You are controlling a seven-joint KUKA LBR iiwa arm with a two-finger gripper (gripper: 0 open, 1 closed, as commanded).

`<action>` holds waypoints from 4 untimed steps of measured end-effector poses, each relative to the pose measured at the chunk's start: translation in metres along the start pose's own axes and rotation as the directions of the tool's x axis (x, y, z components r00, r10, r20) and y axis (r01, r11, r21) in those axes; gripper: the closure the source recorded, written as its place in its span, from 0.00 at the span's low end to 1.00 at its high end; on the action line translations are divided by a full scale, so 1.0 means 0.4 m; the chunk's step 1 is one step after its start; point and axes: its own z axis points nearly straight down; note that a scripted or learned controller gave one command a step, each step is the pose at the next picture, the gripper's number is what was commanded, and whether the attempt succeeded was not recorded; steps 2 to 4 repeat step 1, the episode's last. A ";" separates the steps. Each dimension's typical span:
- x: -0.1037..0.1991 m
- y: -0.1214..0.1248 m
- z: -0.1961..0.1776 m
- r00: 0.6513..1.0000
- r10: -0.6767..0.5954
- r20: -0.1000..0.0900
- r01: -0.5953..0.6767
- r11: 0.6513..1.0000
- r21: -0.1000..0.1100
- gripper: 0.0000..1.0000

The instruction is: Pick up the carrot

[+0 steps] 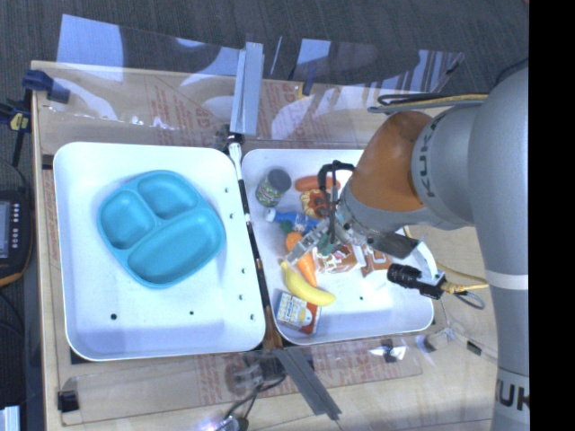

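While the grey arm is being stretched in from the right, the claw (325,238) is being held low over the pile in the right bin (409,312). The carrot (306,268) is lying just under it, touching the banana (305,286) and close to the bin's left wall. It cannot be told whether the claw is spread or pressed together, so nothing is being called held.

The reaching step looks to be in hand. Next, the claw is probably needing to be set around the carrot alone, then lifted straight up.

Little room is being left there: the banana, a small carton (295,311), a can (270,188) and bright packets (346,260) are being crowded close. More open floor is being shown at the bin's lower right. The left bin (81,321) is holding a blue plate (162,226).
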 end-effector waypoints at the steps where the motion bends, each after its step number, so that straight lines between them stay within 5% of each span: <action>1: -0.020 0.082 -0.284 0.993 -0.119 0.002 0.119 0.993 -0.001 1.00; 4: -0.020 0.082 -0.284 0.993 -0.119 0.002 0.119 0.993 -0.001 1.00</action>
